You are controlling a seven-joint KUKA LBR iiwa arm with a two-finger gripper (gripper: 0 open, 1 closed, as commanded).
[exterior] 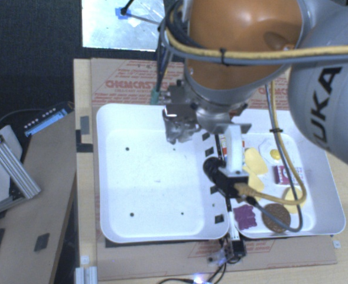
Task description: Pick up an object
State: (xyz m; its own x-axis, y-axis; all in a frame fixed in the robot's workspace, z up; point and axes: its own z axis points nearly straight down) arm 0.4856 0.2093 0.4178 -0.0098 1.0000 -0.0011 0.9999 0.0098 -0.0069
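Hand (178, 136) hovers over your left bin's (120, 229) far right corner; you cannot tell its opening.

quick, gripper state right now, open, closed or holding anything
Gripper: cannot be told. It sits over the upper right part of the left bin, with the arm's orange band covering much of it from above.

The grey arm (315, 70) with its orange band (241, 22) reaches in from the right, its gripper (178, 129) pointing down.
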